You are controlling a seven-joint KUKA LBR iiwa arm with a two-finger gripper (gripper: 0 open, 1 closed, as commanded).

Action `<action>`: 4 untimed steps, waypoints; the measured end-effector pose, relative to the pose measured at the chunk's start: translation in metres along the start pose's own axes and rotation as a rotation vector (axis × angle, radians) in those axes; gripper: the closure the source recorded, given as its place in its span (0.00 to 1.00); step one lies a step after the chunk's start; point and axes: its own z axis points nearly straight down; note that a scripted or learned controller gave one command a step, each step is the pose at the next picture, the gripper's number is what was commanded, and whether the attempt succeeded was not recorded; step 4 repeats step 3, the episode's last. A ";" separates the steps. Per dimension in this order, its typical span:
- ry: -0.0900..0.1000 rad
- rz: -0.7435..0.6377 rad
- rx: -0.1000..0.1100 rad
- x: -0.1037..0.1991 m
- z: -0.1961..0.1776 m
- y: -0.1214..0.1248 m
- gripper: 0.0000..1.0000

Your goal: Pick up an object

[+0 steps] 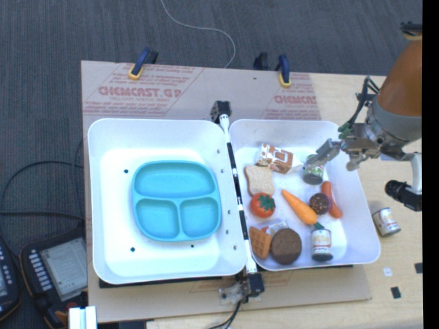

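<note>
Spanning the bench, two white bins sat side by side: the left bin [110, 184] held a blue tray [177, 199], the right bin [357, 204] toy food. Reaching in from the right, the arm [401, 94] hung its gripper [315, 168] over the right bin's upper middle, its opening impossible to tell. Below lay a carrot [300, 207], tomato [262, 205], toast [259, 180] and cookie [286, 245].
</note>
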 end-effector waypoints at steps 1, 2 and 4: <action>0.000 0.001 -0.001 -0.009 0.145 -0.028 0.00; 0.000 0.001 -0.001 -0.009 0.135 -0.028 1.00; 0.000 -0.001 -0.002 0.070 0.003 -0.060 1.00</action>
